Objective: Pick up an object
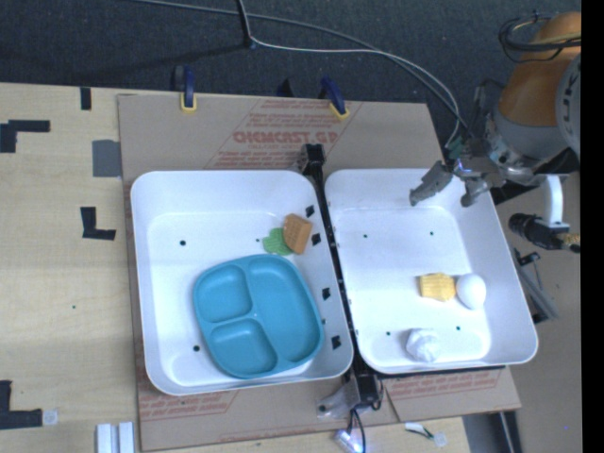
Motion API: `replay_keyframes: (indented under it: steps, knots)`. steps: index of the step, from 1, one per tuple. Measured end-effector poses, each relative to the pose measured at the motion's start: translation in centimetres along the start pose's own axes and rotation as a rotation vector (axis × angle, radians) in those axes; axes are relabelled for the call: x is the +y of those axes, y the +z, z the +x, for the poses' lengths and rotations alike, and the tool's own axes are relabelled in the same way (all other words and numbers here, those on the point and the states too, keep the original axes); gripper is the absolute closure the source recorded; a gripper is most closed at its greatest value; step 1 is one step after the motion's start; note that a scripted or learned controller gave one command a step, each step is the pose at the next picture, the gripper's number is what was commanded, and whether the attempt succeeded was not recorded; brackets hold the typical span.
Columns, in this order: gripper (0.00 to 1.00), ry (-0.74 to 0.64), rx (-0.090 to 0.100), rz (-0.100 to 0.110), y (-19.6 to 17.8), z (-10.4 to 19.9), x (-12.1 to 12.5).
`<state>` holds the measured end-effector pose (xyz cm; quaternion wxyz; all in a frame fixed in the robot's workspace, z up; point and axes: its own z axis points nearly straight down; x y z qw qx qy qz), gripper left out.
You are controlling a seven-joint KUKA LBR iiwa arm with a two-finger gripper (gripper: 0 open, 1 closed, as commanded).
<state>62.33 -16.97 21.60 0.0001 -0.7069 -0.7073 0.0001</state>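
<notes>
At the bottom centre of the frame, a dark clamp (351, 399) sits at the near end of the seam between the two bins. Both bins rest on a cardboard sheet (274, 135) laid over the table (52, 281).

Right bin (377, 253), lower right of the frame:
- A small white object (423, 345) lies near the front wall.
- Farther in, a yellow block (436, 287) lies beside a white egg (470, 291); the two are touching or very nearly so, egg to the right.
- The rest of the floor, toward the upper part of the bin, is bare white.

Left bin (160, 253), lower left of centre:
- A blue tray (257, 314) with three compartments lies tilted on the floor, toward the front.
- Just beyond its far edge, a green piece (275, 243) and a tan piece (298, 233) lie together near the dividing wall, the tan one partly over the green.

Gripper (447, 189), upper right of the frame: it stands over the far right corner of the right bin. The two fingers are spread wide, one pointing toward the left and one downward, with nothing between them. It is well apart from the block and egg. Behind it, the grey arm with its orange band (540, 83) enters from the right edge.

Farther back, two blue-and-yellow clips (332, 99) hold the cardboard's far edge. A cable (359, 50) runs across the dark floor beyond.
</notes>
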Motion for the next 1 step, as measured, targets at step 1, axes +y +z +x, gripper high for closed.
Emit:
replay_keyframes:
  steps: [1]
  knots:
    - [0.00,-0.062,-0.002,-0.008,-9.43,-0.07,-1.23]
